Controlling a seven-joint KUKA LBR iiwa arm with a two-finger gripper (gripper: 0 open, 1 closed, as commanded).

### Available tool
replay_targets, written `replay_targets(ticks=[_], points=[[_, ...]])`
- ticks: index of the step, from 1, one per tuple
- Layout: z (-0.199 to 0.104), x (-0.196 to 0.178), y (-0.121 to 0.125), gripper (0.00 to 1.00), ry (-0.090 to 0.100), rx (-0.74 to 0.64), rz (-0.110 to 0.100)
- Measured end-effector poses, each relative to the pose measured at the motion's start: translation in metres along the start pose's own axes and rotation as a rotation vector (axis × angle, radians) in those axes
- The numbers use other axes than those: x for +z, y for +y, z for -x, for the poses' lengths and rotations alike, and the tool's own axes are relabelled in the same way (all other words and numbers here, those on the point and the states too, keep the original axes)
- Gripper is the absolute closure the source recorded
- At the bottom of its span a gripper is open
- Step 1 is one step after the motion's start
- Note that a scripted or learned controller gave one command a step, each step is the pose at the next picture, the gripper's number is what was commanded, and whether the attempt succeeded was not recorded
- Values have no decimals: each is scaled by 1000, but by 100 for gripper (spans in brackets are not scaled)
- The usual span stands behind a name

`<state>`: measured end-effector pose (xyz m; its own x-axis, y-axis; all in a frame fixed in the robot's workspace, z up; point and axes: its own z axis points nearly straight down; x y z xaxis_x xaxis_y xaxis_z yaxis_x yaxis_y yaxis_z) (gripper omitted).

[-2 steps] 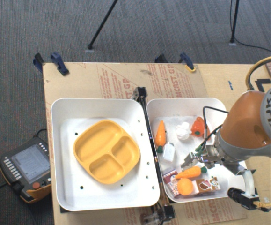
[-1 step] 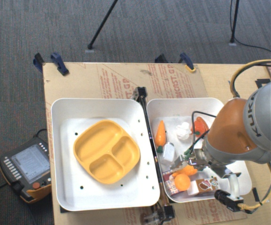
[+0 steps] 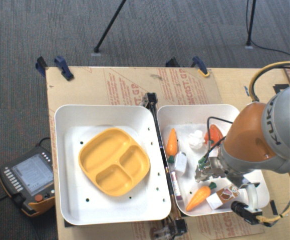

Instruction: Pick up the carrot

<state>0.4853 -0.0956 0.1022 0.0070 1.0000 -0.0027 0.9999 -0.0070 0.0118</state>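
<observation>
The tool [image 3: 208,173] hangs over the right bin [image 3: 225,111], just above a carrot [image 3: 198,197]; whether it is open or closed, I cannot tell.

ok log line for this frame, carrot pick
gripper: over right bin, nothing seen held | carrot: lying in bin near front, ungrasped | second carrot: by left wall | yellow tray: left bin

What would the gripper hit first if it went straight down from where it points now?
Probably the carrot lying at the front of the right bin, just below the gripper. Depth is unclear; it could land on bin floor beside it.
</observation>
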Motion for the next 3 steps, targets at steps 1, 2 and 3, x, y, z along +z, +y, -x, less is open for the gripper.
replay_targets(ticks=[1,2,3], points=[[0,0,0,0,0,0,0],[-7,15,-11,0,5,-4,-17],[-10,15,-11,0,5,-3,-16]])
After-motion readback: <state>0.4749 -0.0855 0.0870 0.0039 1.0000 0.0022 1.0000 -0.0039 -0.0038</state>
